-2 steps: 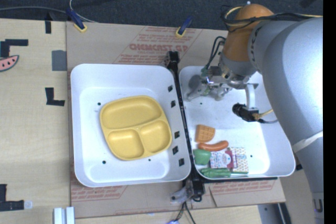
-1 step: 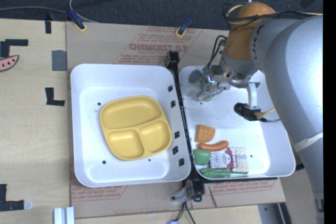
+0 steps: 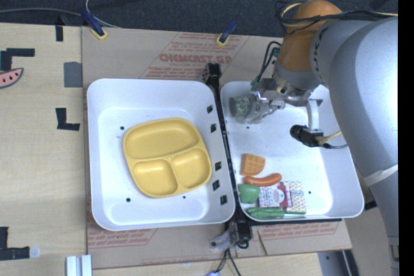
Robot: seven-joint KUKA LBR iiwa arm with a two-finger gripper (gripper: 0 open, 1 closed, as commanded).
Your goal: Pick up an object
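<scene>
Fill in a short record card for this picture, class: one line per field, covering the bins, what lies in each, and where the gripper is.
left bin: holds a yellow divided plate
right bin: holds a waffle toy, a sausage toy, a green toy, a green bean pod and a small printed packet
where the toys lie: bunched at the near left corner of the right bin
gripper: low at the far left corner of the right bin, beside a blurred greenish thing
holding: cannot tell
arm: reaches in from the right

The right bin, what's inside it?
In the right bin, toy food lies near the front: a waffle, a hot dog, a green piece and a packet. At the back, the gripper covers part of a greenish thing.
</scene>
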